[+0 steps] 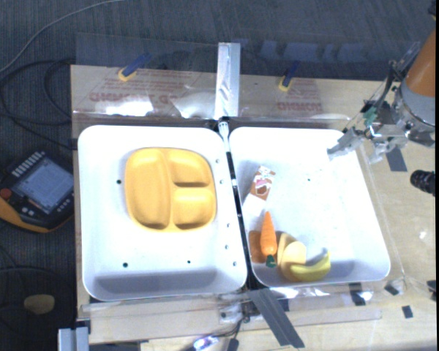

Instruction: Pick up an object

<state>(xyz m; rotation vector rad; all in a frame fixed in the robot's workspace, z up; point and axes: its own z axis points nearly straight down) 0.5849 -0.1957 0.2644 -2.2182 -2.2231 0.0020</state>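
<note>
While nothing sits between the fingers, count the pick as not begun.

Gripper: gripper at the right edge of the frame, over the upper right corner of the right bin; you cannot tell from this view whether its jaws are open or closed, and no object shows in them.

Right bin, lower left corner: carrot upright in the frame, banana just beside it, a pale round piece touching the banana.

Right bin, upper left: small packet, apart from the rest.

Left bin: yellow tray, centre.

Done: nothing you can confirm.

Left: choose an object, reach down-left across the bin, close, lift. All candidates lie well apart from the gripper.
</note>
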